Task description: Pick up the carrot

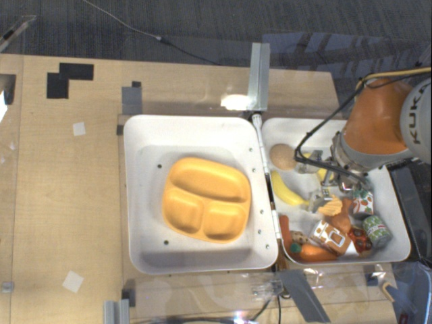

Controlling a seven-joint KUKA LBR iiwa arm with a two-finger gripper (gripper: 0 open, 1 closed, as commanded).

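The carrot [316, 252] is a short orange piece lying at the front edge of the right bin [398, 245], partly tucked under a small printed carton [330, 235]. My gripper [327, 189] hangs over the middle of that bin, above and behind the carrot with a clear gap between them. It sits just right of a yellow banana [287, 192]. The arm's orange band [378, 120] rises behind it at the right.
The left bin [142, 201] holds a yellow divided plate [206, 198]. Crowded in the right bin are a brown egg-like ball [282, 157], a green can [376, 229], an orange wedge [331, 208], a red item [284, 227] and a small packet [363, 204].
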